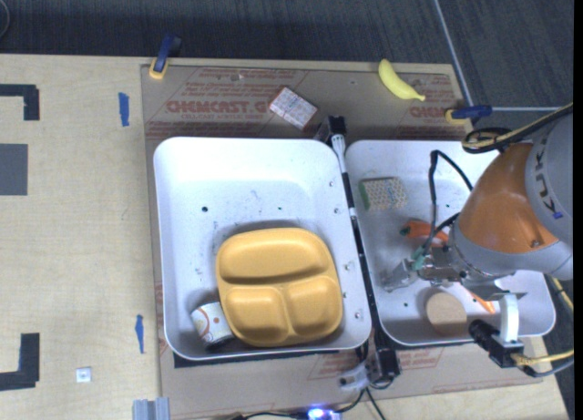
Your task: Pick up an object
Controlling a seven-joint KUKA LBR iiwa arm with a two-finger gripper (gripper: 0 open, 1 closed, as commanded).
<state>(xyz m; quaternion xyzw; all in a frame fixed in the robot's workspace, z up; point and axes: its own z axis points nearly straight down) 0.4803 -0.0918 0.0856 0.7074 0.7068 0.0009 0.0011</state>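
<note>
My gripper [412,268] hangs low over the middle of the right bin [393,325], under the arm's orange band. Metal parts show at its tip, beside a small orange and green piece [417,228]. A round tan object [445,311] lies just below and right of the tip, near the bin's front. A green-and-white patterned packet [383,193] lies at the bin's back left. In the left bin [182,172] rests a large yellow divided tray [278,283], with a small white ball with orange markings [209,322] at its front left corner.
A yellow banana [400,80] and a small patterned card [291,107] lie on the cardboard behind the bins. Blue clamps [165,54] hold the cardboard corners. A black cable loops over the arm at the right.
</note>
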